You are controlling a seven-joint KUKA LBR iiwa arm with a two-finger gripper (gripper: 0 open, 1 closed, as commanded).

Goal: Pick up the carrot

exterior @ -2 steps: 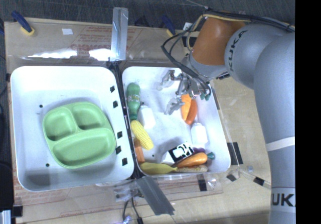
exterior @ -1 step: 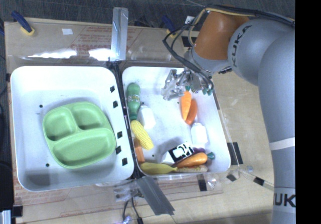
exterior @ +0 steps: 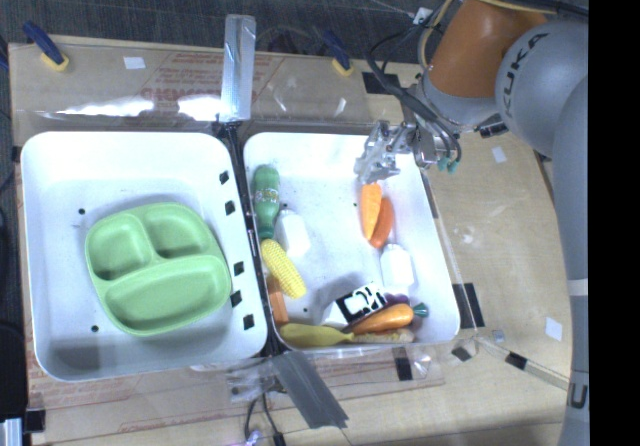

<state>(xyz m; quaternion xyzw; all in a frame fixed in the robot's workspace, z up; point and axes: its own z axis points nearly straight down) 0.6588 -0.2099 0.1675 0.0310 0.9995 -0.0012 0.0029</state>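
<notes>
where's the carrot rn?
In the camera view, the orange carrot lies in the right white bin near its right wall, just below the gripper, with a small white block below it.

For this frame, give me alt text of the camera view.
The gripper hangs just above the top end of the carrot in the right bin, among toy corn and other foods. A green divided plate sits in the left bin.

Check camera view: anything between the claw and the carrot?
Nothing. In the camera view the claw sits right at the top end of the carrot, no other item between them.
</notes>
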